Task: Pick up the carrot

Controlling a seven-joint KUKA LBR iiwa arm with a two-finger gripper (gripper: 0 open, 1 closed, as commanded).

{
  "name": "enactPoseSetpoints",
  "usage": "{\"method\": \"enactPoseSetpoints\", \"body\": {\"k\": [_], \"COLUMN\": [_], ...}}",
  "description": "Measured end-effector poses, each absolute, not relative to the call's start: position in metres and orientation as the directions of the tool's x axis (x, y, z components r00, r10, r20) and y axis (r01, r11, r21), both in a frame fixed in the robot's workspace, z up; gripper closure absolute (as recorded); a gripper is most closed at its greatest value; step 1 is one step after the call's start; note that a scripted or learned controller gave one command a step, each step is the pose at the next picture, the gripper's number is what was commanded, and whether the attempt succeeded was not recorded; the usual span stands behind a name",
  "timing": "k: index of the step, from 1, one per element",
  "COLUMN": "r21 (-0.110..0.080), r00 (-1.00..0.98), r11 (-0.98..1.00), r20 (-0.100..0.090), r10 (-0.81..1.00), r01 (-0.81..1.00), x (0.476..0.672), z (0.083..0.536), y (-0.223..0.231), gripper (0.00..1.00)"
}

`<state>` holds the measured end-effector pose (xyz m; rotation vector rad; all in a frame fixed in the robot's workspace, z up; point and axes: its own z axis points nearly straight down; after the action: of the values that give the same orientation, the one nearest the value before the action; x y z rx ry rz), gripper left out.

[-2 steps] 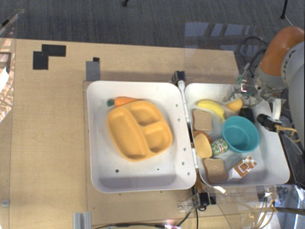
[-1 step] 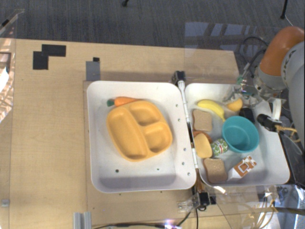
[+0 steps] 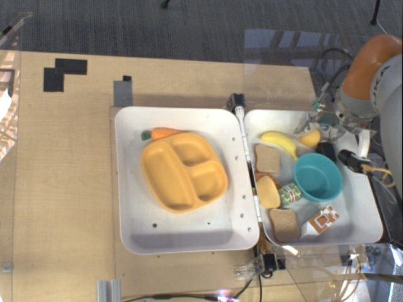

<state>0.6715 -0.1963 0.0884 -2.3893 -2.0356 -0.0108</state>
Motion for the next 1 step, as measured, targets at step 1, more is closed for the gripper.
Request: {"method": "enactPoseSetpoints", "body": {"k": [1], "r21": [0.008], "r00": [0.032], "r11": [-0.032], "r20": [-0.001], "r10": [0.999], "r01": [0.999], "x": [0.6583], "z": [0.0879], "y": [-0.1943], "gripper": [0.0]}}
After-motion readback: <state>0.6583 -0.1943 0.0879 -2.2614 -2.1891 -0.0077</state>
